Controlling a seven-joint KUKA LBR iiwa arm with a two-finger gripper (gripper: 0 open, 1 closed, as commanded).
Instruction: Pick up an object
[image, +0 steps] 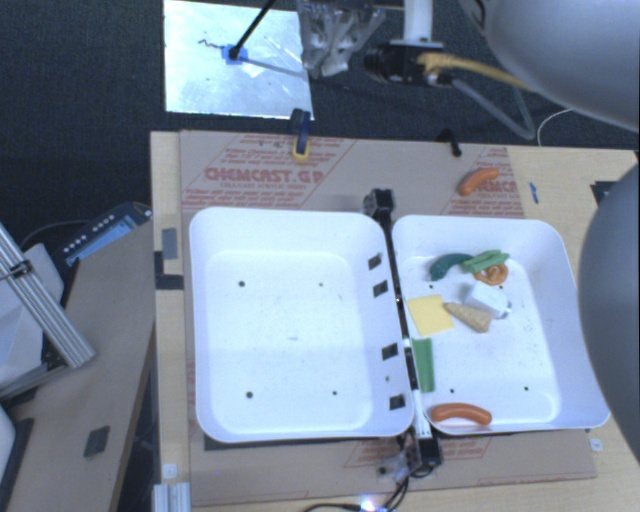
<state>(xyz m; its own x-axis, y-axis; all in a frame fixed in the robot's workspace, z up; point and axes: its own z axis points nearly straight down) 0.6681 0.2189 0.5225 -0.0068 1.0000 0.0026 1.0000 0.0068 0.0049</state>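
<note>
A pale wooden desk carries two white bins; small toy foods crowd the right bin.
The hand hangs far back above the desk, its state unclear; the near sausage, seemingly light, smooth plastic, suits a mid-length pinch.

Cut off by the top edge: claw, fingers too blurred to read. Cropped at the right edge: arm, a grey blur hiding the right bin's far rim. Too small to identify: white lump amid the toys.
</note>
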